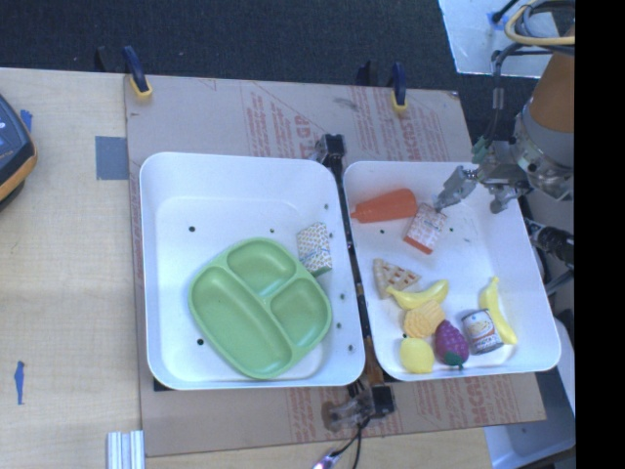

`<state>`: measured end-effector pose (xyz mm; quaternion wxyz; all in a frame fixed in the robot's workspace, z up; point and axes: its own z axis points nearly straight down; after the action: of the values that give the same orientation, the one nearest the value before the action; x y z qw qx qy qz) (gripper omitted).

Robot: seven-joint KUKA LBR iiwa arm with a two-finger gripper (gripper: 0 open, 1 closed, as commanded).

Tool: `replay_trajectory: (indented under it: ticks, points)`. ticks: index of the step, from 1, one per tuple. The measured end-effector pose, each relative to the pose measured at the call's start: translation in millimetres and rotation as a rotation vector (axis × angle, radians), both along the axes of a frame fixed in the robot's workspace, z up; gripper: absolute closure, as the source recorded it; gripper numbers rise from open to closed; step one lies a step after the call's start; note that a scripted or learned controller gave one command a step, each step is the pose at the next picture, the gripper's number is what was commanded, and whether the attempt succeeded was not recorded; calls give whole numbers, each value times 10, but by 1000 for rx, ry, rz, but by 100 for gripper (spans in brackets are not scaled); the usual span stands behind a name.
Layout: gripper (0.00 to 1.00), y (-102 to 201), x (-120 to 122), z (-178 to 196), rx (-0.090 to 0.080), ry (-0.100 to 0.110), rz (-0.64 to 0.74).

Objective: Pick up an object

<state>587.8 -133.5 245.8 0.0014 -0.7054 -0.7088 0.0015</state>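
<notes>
so the right bin (pixel 518 252) is the landmark, and everything worth grasping lies in it or just off its edge. largest, in the neighbouring left bin (pixel 166 262), is a green divided plate (pixel 260 306): broad, flat and stiff, with only a thin rim to pinch, so a poor choice. beside it, near the wall shared with the right bin, stands a small patterned box (pixel 314 247).

inside the right bin, toward its far left corner, an orange carrot-shaped toy (pixel 386 205) lies flat; it looks like light, smooth plastic, best taken across its narrow width. just right of it, tilted, is a small white carton with an orange end (pixel 426 229), the likeliest target: light, probably thin-walled, best pinched across its flat faces. the gripper (pixel 451 190) hangs just above the carton's upper corner, and whether its pincer is open or closed i cannot tell.

nearer the front of the bin cluster a waffle wedge (pixel 393 276), two toy bananas (pixel 420 294) (pixel 498 310), a small tin can (pixel 480 331), a yellow lemon (pixel 417 356) and a purple fruit (pixel 450 343), all rounded and likely slippery.
</notes>
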Motion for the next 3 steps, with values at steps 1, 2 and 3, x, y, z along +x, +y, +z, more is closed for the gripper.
replay_trajectory:
  ticks: [1, 2, 3]
  points:
    - [0, 300, 385, -692, -1, 3, 1]
    - [0, 272, 698, -1352, 0, -17, 0]
    - [0, 339, 754, -1424, -1, -22, 1]
